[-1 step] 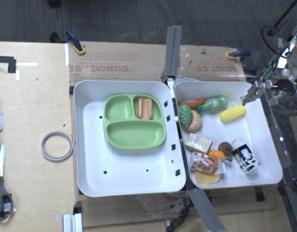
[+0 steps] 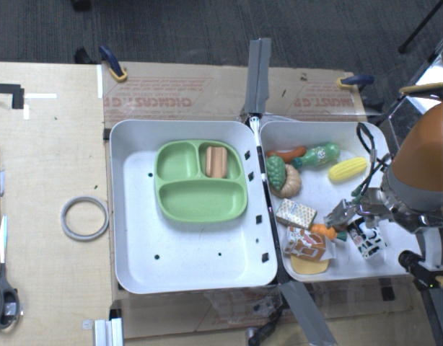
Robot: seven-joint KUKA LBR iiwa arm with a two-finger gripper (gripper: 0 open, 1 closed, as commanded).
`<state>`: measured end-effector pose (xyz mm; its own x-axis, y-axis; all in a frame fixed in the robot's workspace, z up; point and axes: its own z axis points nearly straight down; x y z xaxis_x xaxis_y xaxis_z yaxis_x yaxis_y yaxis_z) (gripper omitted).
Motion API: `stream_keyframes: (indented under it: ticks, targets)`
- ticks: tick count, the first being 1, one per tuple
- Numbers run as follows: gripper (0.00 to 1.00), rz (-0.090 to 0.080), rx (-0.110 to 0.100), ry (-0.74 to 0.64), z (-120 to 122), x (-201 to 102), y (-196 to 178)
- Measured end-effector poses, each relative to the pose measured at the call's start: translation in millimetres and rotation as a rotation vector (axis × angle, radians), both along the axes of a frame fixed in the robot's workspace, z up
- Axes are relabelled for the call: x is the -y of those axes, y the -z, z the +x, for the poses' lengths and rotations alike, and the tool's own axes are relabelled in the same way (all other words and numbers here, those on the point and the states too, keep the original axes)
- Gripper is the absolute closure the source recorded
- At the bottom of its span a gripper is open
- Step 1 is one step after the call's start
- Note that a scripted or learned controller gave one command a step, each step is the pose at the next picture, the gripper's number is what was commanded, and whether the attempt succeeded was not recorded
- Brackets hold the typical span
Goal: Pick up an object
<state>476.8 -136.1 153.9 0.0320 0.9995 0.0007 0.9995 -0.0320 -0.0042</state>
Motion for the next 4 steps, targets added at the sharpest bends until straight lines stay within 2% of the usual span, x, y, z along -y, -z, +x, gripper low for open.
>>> stream_keyframes:
  ticks: [1,2,3,4]
  targets:
    - [0.0,-0.009,0.031,-0.029,9,27,42]
    - [0.0,-0.02,0.039,-0.424,73,-19,47]
    - [0.0,-0.004,0.009,-0.588,81,3,29]
    - [0.0,-0.024,0.042,-0.589,60,-1,47]
